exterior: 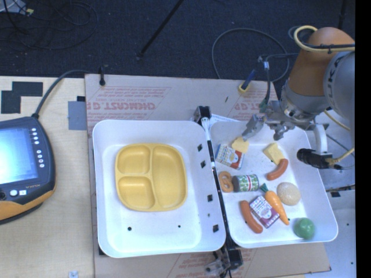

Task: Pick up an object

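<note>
Toy food lies in a heap in the right bin point(324, 213), and any piece of it could be the thing to pick up. None of it has been lifted yet.

The gripper point(265, 126) hangs over the far edge of the right bin, close to that bin's far left corner. Its two fingers point(253, 127) are spread apart, and nothing sits between them. One finger points down toward a yellow cheese wedge point(240, 145) that lies just under it, beside a small red and white packet point(228, 155).

More things wait in the same bin. Another yellow wedge point(273, 152) and a sausage point(277, 169) lie near the right edge. A little can with a green label point(246, 183) sits in the middle, next to a pretzel point(225, 182). A pale round egg point(288, 193), a carrot point(276, 206), a dark red packet point(264, 211) and a second sausage point(250, 216) lie nearer the front edge. A green ball point(304, 227) rests in the front right corner.

The left bin point(110, 225) holds a yellow tray point(151, 176) with three parts.

So the job looks like it is just starting. I think the arm has to go down, close on one piece, and lift it up.
</note>
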### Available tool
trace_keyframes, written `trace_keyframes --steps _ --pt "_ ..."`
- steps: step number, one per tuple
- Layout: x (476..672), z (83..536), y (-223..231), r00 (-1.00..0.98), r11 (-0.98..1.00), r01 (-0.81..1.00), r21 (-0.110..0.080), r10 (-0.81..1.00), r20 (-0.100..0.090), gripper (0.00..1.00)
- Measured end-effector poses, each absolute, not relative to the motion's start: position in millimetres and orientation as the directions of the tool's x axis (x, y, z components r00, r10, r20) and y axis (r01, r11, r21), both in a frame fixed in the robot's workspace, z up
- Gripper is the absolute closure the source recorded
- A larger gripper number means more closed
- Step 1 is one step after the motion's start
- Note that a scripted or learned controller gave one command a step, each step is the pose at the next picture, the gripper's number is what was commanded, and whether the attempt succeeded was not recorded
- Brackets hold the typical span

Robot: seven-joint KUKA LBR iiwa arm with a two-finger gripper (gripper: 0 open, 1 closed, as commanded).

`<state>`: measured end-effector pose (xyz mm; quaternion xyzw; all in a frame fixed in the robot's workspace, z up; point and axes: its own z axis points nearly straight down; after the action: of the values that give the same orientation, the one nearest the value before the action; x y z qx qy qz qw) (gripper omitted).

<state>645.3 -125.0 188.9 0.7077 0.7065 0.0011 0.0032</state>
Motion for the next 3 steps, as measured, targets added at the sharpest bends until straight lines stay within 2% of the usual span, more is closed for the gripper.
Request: trace_keyframes --steps 1,2,3 --pt "643.1 193.3 -201.9 0.003 -0.003 1.000 -0.001 1.000 -0.003 0.00" --pt "629.6 81.5 -204.4 0.000 0.000 1.000 -0.006 1.000 0.003 0.00" --pt "578.3 87.0 -194.9 -0.001 0.001 1.000 -0.006 1.000 0.002 0.00"
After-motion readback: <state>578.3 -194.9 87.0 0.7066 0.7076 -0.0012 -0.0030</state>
